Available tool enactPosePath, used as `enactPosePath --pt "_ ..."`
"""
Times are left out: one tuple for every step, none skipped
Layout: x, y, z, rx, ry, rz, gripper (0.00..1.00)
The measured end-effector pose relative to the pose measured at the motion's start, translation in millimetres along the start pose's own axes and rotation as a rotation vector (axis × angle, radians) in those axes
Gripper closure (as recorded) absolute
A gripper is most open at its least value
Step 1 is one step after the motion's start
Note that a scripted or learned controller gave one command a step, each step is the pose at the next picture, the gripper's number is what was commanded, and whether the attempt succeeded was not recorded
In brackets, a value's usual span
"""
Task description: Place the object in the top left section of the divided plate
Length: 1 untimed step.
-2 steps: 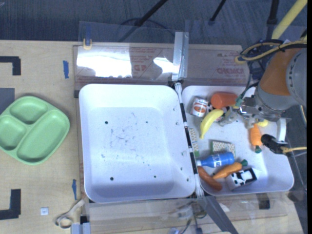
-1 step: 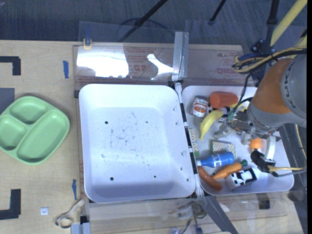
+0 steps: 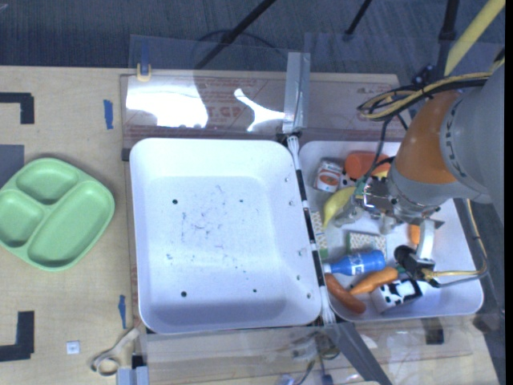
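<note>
The green divided plate (image 3: 54,212) lies on the wooden bench at the far left, outside both bins. Its top left section (image 3: 46,179) holds nothing. My gripper (image 3: 390,215) hangs low over the right bin (image 3: 469,283), far from the plate, under the orange wrist band (image 3: 421,151). Around it lie a yellow banana (image 3: 337,204), a small can (image 3: 327,175) and an orange object (image 3: 361,164). A blue bottle (image 3: 357,263), a carrot (image 3: 373,280) and a red sausage (image 3: 345,297) lie nearer the front. The arm hides what is directly under the gripper.
The left bin (image 3: 216,231) lies between the plate and the right bin. A patterned box (image 3: 362,239) and a black-and-white item (image 3: 397,293) also sit in the right bin. A metal post (image 3: 295,95) stands behind the bins. Cables (image 3: 393,99) hang at the back right.
</note>
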State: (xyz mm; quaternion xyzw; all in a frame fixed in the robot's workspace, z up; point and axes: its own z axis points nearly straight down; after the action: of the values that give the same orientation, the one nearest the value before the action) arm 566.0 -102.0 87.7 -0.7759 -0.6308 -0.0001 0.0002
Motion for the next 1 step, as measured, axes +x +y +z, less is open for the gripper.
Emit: enactPosePath --pt "71.5 -22.4 -96.8 0.0 0.0 -0.127 0.0"
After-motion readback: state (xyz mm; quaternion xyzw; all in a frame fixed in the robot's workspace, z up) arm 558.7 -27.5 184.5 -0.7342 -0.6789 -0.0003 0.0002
